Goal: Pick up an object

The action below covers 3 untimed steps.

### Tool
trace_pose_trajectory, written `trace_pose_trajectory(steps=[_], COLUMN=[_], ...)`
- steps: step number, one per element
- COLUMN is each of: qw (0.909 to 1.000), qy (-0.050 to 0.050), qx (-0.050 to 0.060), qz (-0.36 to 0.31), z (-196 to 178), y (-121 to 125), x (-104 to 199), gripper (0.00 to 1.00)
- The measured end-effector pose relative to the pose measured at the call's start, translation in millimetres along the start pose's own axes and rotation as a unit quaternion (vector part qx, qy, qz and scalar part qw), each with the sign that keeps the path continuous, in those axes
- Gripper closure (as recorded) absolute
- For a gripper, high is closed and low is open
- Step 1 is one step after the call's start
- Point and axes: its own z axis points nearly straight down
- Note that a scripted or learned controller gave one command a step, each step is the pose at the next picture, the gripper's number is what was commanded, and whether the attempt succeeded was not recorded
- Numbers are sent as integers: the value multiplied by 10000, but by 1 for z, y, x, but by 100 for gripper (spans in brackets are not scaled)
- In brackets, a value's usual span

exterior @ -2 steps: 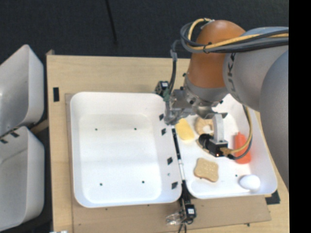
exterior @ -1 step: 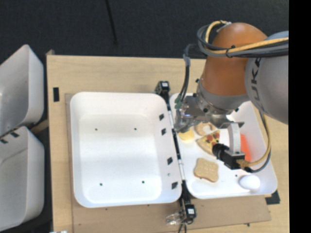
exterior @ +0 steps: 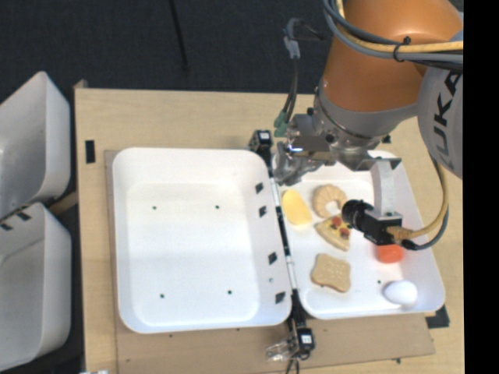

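The gripper hangs over the far left corner of the right bin, its opening impossible to judge and nothing visibly held. It should probably descend squarely over one clear item, such as the yellow piece by the left wall. One each: croissant, pizza slice, toast, egg, red piece; two bins, counting the left bin.

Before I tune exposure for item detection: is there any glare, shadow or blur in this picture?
Camera view: sharp overall; the left bin is bright, nearly washed out in its lower half, with a soft shadow across its top; the egg almost blends into the right bin; the arm looms large.
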Motion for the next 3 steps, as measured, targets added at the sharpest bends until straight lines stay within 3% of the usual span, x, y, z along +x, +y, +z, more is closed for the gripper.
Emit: trace_pose_trajectory(steps=[1, 2, 3], qw=[10000, 10000, 9999], qy=[-24, 3, -34], qx=[72, 2, 124], qz=[52, -9, 61], z=[29, -79, 54], y=[-32, -23, -32], x=[-28, 31, -15], gripper=[100, 100, 100])
